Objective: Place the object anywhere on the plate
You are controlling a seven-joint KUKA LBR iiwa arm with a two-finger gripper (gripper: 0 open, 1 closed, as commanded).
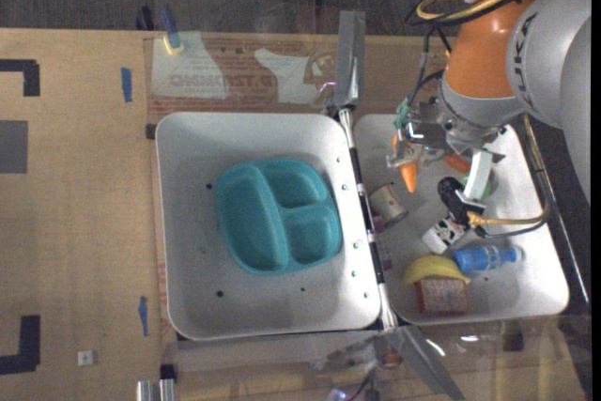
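A teal divided plate (278, 215) lies in the middle of the left bin (188, 155). My gripper (409, 155) hangs over the upper left part of the right bin (549, 286), apart from the plate and to its right. An orange carrot (409, 177) shows directly at the gripper's lower end, point toward the front; whether it is gripped or lying beneath is hidden by the wrist.
The right bin also holds a small tan can (387, 202), a blue bottle (485, 256), a banana (434, 269), a red box (441, 296) and a small white item (439, 237). A metal divider (362, 202) runs between the bins.
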